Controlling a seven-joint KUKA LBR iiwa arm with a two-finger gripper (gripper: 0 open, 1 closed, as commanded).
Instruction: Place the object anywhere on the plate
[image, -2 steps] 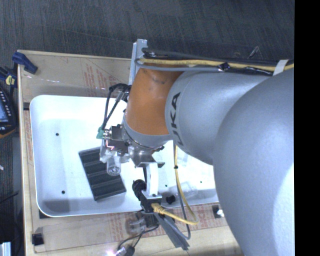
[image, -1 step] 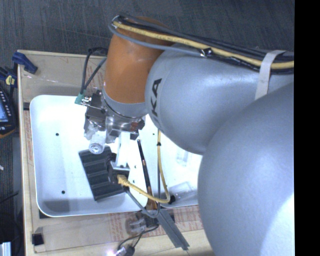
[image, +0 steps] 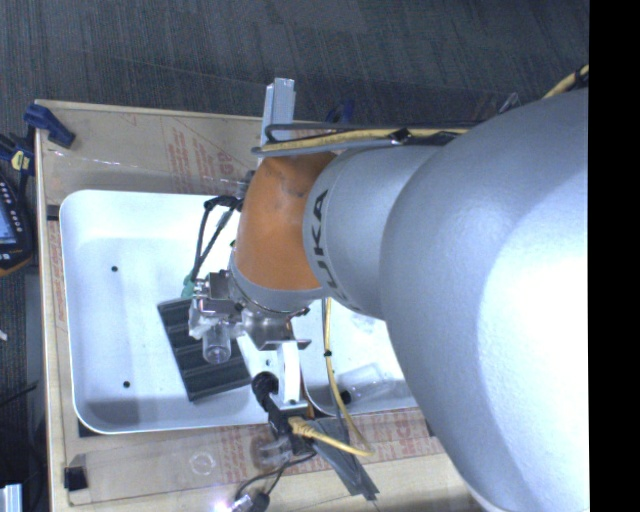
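Keep gripper (image: 214, 334) centred above dark ribbed slab (image: 200, 374), seemingly the plate, in left bin (image: 105, 300), confirming grasp first, open or closed being impossible to tell.

A wooden bench (image: 150, 455) with faint red printing on its surface carries two shallow white bins. The left bin (image: 90, 300) has rounded corners and a few small dark dots on its floor; a sliver of the right bin (image: 375, 395) shows beside it. A blue clamp (image: 48, 122) grips the bench's upper left corner. A black and yellow device (image: 12, 215) sits at the far left edge. Dark grey carpet (image: 150, 50) lies beyond the bench.
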